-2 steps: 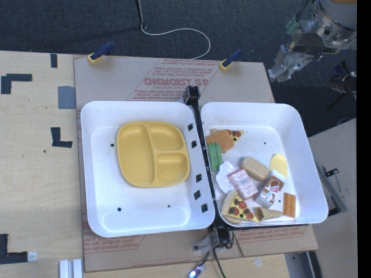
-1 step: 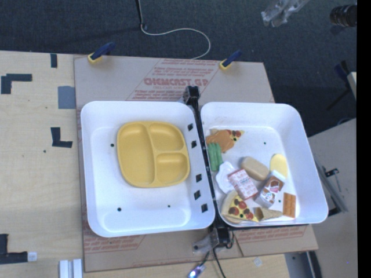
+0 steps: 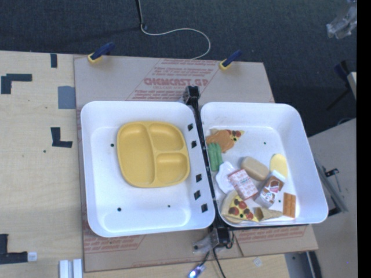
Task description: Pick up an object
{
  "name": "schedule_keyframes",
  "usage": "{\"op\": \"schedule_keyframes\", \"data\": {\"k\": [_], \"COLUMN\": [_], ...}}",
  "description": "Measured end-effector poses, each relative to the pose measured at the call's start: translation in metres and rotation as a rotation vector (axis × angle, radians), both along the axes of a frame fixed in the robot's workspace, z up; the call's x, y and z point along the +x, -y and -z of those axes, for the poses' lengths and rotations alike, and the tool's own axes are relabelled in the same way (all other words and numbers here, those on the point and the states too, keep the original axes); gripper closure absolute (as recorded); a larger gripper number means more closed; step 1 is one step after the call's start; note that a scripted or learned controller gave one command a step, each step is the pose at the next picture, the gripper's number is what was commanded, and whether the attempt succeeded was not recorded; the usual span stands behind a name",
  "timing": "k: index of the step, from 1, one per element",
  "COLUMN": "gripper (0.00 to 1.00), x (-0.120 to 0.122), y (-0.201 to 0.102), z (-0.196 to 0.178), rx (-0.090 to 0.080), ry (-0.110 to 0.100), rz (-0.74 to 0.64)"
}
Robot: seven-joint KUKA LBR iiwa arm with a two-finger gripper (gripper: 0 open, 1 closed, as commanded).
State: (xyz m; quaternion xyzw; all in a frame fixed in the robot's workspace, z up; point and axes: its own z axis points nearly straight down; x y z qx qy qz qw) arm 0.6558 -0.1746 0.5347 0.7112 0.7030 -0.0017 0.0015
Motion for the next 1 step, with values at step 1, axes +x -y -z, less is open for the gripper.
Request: {"op": "schedule_keyframes", "data": {"k": [1], "gripper": [1.00], "x": [-0.0472], "y": [0.0029], "z": [0.1220], "rx": [0.007], "ry": [-0.014], "rz": [-0.009]}}
